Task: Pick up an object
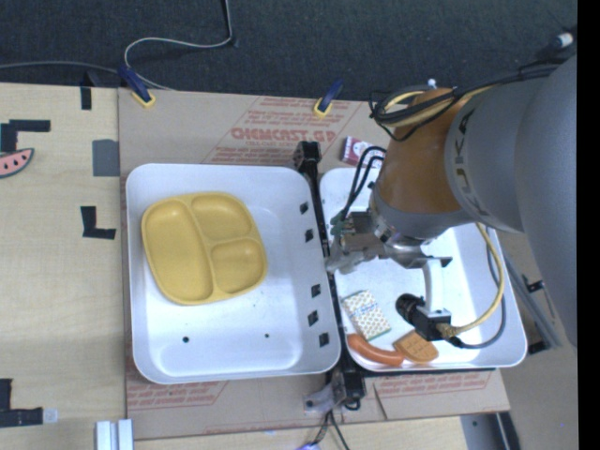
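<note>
Lying below gripper (361,251): sausage (373,350).

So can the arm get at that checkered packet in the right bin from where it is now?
Probably yes. The checkered packet lies uncovered on the floor of the right bin, near the divider, just below the gripper. The orange sausage-shaped piece lies close beside it and might get nudged.

We see a robotics lab: a grey and orange industrial arm (469,157) over a cardboard-covered bench (262,129), two white bins (225,354) clamped edge to edge, loose cables (178,43), and black tape marks (92,221).
</note>
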`<state>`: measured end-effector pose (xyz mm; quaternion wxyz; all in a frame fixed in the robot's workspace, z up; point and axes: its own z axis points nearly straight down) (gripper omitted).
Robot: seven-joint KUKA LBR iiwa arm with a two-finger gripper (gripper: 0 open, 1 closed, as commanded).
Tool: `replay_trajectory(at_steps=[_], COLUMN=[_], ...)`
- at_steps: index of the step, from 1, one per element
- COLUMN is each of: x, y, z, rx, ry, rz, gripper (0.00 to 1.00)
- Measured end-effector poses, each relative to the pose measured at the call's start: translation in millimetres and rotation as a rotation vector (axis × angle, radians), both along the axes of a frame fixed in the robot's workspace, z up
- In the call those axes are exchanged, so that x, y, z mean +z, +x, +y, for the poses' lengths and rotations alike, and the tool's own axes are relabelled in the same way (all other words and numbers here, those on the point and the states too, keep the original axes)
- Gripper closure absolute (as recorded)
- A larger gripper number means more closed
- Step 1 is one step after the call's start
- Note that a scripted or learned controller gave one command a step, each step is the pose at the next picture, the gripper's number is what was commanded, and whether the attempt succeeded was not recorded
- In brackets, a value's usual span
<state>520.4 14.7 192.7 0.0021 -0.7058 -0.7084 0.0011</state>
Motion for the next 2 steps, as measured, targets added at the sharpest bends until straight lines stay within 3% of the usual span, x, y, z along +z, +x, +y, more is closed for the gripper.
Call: replay_trajectory(at_steps=[2], x=[18.1], y=[-0.1], z=[1.9], rx=[0.004], ry=[0.002], rz=[0.004], gripper=[1.00])
